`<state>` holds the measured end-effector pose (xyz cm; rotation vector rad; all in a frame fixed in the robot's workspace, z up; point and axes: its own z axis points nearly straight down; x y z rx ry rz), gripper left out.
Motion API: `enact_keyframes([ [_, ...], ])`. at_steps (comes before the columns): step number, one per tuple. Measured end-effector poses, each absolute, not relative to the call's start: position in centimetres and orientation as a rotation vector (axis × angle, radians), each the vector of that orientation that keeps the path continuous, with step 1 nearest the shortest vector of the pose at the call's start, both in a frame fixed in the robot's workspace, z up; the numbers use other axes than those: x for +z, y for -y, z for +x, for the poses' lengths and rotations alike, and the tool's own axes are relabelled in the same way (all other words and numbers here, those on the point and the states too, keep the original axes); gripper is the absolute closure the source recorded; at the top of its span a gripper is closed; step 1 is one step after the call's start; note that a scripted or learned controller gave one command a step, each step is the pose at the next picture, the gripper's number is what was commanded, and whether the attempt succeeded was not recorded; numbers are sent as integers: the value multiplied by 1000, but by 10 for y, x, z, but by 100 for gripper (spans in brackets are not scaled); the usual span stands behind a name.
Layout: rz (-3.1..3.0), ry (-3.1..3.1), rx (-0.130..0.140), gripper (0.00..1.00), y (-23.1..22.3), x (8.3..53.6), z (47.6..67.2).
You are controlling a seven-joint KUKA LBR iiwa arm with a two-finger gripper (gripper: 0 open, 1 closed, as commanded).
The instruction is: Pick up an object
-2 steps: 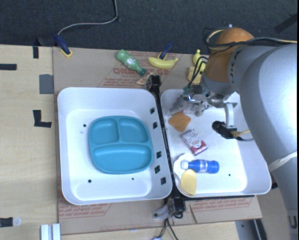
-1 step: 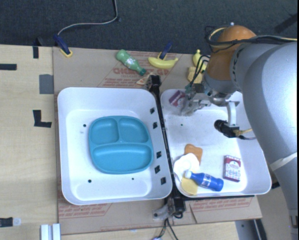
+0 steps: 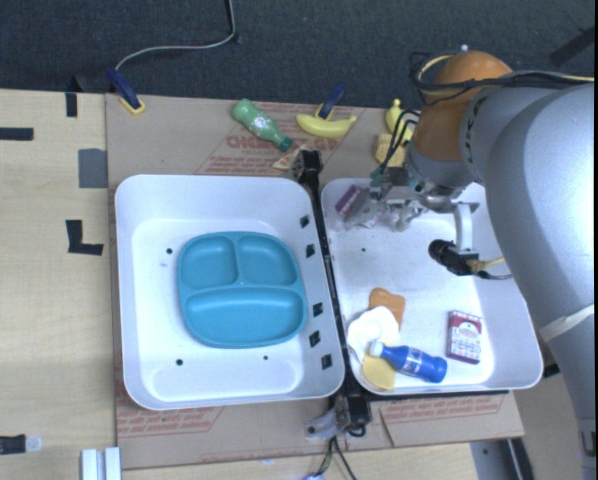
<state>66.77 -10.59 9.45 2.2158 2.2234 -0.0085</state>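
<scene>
Gripper (image 3: 364,206) upper centre-right, over right bin (image 3: 509,313); can't tell its state. Blue bottle (image 3: 411,360), lower right: light, stiff, slick. Grab mid-body across the width.

Bulky grey KUKA arm (image 3: 544,183) enters from 3 o'clock edge, fills right side of view. Orange band (image 3: 459,98) sits above wrist, toward 1 o'clock. Wrist angles down and toward 9 o'clock. Metal two-finger gripper (image 3: 364,206) extends from wrist, low, pointing toward 9 o'clock, blurred. Black cables loop over orange band. Finger state unreadable.
</scene>
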Motion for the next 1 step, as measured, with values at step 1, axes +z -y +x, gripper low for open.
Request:
enact_keyframes([
  [1,2220,-2221,-4,0,96,85,668],
])
